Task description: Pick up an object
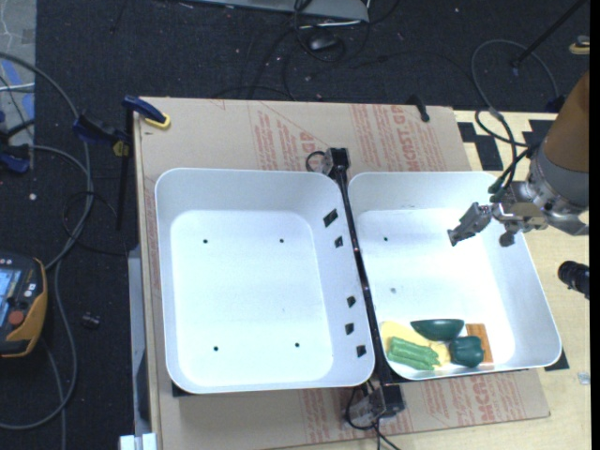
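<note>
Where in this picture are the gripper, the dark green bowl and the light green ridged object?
gripper (pixel 487 225): camera view, midway between its fingertips.
dark green bowl (pixel 438 328): camera view, middle of its rounded body.
light green ridged object (pixel 413 352): camera view, middle of its ridged top.

Hand above right bin; green objects at its near edge.

The arm above the right bin is grey metal with an orange band, thin black cables looping beside it. Its hand is dark grey, with slim, angular fingers.
</note>
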Controlling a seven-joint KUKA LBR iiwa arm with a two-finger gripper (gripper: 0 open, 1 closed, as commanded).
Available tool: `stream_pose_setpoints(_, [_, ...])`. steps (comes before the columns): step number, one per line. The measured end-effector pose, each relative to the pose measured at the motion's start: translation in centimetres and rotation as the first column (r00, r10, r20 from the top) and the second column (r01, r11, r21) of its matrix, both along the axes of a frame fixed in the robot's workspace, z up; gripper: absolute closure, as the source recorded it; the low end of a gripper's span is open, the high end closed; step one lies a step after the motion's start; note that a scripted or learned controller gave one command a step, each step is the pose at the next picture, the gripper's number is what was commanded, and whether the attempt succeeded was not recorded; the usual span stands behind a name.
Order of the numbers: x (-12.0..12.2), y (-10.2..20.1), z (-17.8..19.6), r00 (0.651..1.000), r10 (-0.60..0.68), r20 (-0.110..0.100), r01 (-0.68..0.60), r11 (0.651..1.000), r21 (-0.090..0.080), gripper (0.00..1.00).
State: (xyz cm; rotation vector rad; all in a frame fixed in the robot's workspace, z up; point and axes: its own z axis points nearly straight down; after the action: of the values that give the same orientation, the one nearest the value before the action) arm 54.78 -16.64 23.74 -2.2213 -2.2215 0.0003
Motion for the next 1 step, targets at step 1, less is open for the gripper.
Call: stream_pose_setpoints(1, [-2.59, 3.22, -15.3, 1.0, 0.001, -0.008, -0.001, 1.0, 0.002, 0.0])
